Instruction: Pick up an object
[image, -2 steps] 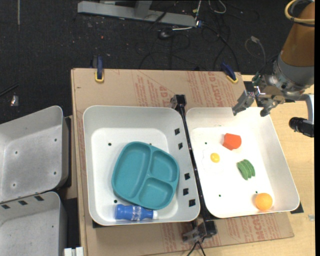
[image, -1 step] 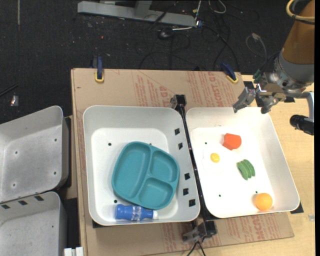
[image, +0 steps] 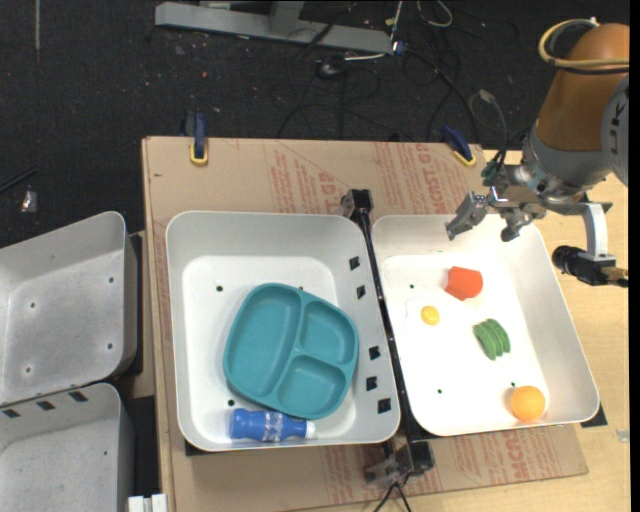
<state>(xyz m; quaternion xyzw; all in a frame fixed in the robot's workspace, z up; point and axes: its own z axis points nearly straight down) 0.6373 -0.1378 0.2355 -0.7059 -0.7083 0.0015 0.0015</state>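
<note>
The right bin (image: 560, 300) holds a red-orange block (image: 464, 282), a small yellow piece (image: 430, 316), a green ridged piece (image: 491, 338) and an orange ball (image: 526, 402). My gripper (image: 489, 221) hangs open above the bin's far edge, up and slightly right of the red-orange block, with nothing between its fingers. The left bin (image: 190, 300) contains a teal divided plate (image: 291, 349) and a blue bottle (image: 266, 426) lying at its near edge.
Both bins sit on a cardboard sheet (image: 300, 170) held by clamps (image: 198, 138) at the back. White lids (image: 60, 300) lie to the left of the bench. A black divider (image: 375, 300) runs between the bins.
</note>
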